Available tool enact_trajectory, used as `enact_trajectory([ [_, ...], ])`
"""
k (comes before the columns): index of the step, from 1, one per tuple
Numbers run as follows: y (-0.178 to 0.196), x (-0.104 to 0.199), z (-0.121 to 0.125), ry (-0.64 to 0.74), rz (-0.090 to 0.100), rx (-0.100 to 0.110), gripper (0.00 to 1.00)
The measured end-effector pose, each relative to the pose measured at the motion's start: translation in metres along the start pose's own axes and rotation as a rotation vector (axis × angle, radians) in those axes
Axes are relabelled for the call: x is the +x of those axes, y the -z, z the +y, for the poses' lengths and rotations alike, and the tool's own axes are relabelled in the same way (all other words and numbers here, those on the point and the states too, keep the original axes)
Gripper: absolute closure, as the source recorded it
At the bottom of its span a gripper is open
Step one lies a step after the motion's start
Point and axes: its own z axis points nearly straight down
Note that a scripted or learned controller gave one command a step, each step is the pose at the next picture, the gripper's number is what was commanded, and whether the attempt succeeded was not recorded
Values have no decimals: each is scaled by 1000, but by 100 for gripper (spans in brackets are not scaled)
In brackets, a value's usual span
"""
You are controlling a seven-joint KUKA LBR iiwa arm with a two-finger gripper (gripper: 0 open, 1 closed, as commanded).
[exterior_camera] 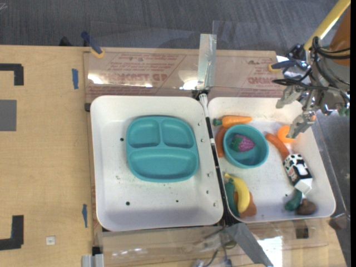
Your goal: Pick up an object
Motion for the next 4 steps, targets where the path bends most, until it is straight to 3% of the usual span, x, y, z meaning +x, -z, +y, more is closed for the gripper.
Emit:
enact_trajectory([
  [1,-166,-13,-48,59,-4,1,0],
  [2,-153,-16,-45,63,-13,3,100],
  [3,-26,-49,1,76,-14,1,100],
  [4,-151,-29,-61,400,8,-4,100],
])
